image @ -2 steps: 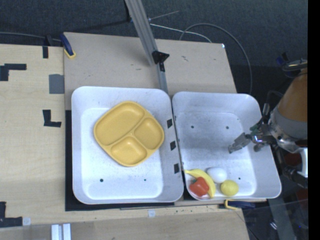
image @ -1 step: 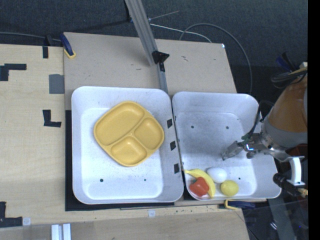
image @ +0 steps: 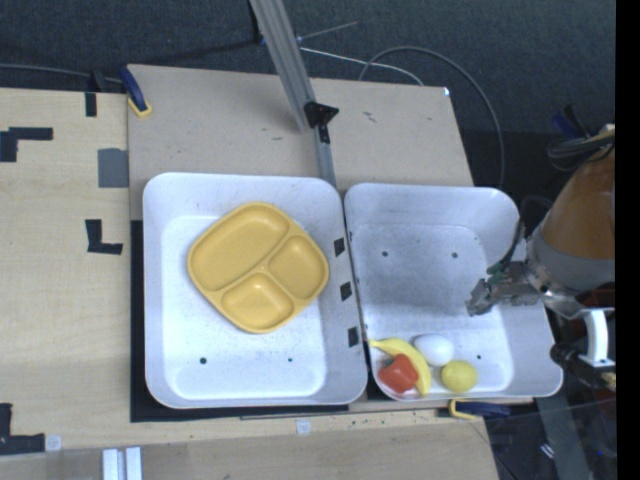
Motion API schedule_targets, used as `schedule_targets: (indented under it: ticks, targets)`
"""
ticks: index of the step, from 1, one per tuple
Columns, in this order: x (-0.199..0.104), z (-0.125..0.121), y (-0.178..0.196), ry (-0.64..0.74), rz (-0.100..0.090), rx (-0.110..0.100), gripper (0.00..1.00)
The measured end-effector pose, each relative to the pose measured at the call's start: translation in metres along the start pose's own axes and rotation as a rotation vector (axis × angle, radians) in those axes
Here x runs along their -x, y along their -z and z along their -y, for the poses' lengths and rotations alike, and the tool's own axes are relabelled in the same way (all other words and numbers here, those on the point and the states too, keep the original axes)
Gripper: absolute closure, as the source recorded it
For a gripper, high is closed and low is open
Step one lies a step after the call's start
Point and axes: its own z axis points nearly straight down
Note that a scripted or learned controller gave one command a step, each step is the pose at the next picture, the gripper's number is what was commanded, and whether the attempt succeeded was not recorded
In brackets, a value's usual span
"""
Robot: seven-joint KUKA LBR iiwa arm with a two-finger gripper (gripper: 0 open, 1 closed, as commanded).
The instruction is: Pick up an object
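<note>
Banana [image: 408, 356] at 6 o'clock in right bin [image: 430, 208], long axis running 10-to-4. Gripper [image: 483, 300] at 3 o'clock; claw state: cannot tell.

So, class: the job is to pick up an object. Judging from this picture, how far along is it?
Nothing looks picked up yet. The banana, red piece, white egg and yellow ball all lie in the right bin's near corner, and the yellow divided plate sits in the left bin. In hand: the gripper is over the right bin's right side, apart from them. Left: reach, close, lift.
</note>
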Motion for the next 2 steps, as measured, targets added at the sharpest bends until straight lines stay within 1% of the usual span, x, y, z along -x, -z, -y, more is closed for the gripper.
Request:
schedule_targets:
  ticks: [1,2]
  targets:
    - [-0.009,-0.006,0.056,0.0,0.003,0.007,1.0]
    - [-0.017,-0.013,0.113,0.0,0.003,0.009,1.0]
